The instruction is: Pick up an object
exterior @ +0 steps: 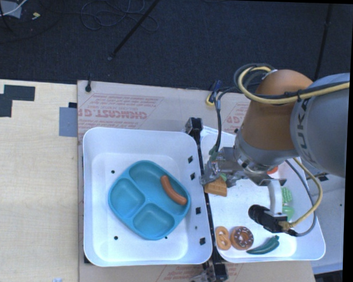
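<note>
Arm (282, 119) reaches over right bin (303, 247). Gripper (213, 176) sits low at that bin's left wall; spread or closed: cannot tell.

Left bin (94, 163): blue divided plate (133, 207), sausage (174, 190) in its upper-right compartment, long axis upper-left to lower-right.

Right bin: tan wedge (217, 189) just below gripper, touching or nearly so, grasp not confirmed. Its narrow end points up toward the gripper and its broad edge runs left-right. Near the front wall, right to left: green pepper (264, 245), donut (242, 237), pretzel (222, 237).
</note>
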Robot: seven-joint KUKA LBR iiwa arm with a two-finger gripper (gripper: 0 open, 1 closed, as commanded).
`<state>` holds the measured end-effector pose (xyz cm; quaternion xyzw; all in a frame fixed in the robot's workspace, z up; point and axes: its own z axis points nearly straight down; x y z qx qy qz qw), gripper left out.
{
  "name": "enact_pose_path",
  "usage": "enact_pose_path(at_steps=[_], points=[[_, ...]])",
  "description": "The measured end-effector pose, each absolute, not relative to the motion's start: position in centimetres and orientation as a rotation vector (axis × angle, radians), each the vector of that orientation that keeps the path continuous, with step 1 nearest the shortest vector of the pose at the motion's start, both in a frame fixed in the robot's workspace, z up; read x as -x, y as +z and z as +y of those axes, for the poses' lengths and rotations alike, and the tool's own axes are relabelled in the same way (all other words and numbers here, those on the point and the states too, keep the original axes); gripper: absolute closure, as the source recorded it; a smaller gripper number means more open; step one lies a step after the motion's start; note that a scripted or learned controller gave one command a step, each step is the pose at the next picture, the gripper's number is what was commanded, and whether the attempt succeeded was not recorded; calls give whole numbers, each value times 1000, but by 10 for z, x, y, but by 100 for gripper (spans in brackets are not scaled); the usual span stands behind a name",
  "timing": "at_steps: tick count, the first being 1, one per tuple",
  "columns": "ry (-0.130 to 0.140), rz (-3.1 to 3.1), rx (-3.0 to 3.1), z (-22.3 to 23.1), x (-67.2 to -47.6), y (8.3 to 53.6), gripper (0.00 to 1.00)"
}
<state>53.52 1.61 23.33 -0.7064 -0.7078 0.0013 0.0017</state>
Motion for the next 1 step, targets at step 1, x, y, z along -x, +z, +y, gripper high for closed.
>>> enact_pose_path(at_steps=[1], points=[[4,-2219,2219,9,-540,237,100]])
